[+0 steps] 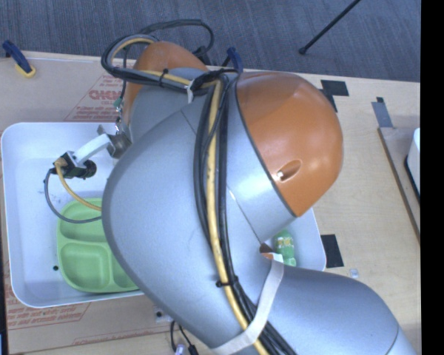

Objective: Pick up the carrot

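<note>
Arm is positioned over the white bin, above a green tray; jaw state cannot be told.

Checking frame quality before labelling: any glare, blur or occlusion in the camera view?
Camera view: the grey arm with orange joint caps is close to the lens, slightly soft, and covers much of the shallow white bin; a small bright glint sits on the larger orange cap; the light green divided tray is sharp enough, evenly lit; soft shadows along the bin walls.
</note>
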Available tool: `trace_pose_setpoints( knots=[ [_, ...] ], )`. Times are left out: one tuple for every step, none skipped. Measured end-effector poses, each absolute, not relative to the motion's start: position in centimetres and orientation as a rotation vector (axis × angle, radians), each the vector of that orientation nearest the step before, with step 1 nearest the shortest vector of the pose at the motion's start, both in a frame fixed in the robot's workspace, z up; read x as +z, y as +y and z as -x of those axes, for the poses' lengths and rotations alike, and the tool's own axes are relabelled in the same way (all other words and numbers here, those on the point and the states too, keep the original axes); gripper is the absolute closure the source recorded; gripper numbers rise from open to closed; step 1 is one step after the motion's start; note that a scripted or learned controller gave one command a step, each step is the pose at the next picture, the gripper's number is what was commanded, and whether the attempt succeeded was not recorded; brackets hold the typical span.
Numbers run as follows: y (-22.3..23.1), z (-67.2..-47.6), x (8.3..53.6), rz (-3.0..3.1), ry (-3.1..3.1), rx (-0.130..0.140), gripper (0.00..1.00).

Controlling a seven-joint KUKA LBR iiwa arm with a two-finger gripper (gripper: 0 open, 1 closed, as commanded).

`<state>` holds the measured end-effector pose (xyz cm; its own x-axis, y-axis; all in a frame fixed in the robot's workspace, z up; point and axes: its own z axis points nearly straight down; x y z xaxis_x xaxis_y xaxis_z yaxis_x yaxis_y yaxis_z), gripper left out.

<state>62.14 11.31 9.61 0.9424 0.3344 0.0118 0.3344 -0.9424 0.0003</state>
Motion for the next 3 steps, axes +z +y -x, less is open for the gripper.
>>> trace_pose_setpoints(
  knots=[
    [11.6,-61.8,10.2,3.082,-0.558,0.016,1.0],
    [11.9,-61.6,10.9,3.072,-0.584,0.04,1.0],
    [9.8,-59.5,9.5,2.858,-1.279,0.027,1.0]
  ],
)
